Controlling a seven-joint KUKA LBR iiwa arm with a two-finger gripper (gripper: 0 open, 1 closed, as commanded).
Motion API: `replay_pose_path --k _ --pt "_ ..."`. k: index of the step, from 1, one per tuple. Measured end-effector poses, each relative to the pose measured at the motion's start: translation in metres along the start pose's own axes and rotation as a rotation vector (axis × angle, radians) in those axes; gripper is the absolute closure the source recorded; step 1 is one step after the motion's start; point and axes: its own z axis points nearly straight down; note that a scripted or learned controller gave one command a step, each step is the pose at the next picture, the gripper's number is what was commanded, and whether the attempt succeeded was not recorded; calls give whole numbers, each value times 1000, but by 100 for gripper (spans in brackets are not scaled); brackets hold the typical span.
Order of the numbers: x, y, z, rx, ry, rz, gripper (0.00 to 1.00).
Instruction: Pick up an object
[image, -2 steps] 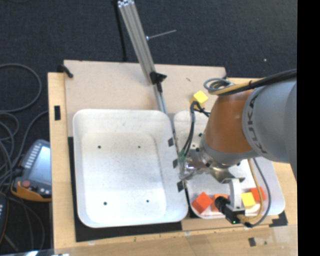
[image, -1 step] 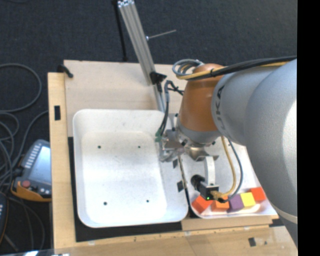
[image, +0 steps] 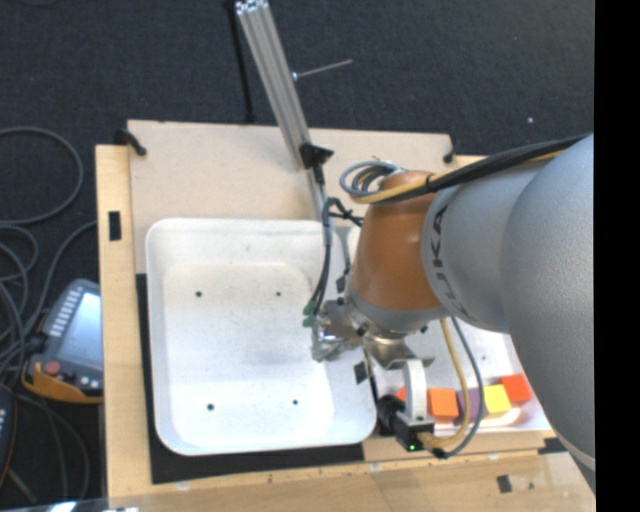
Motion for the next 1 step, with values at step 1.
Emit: replay_pose_path --k 1 --pt "-65 26 0 -5 -4 11 100"
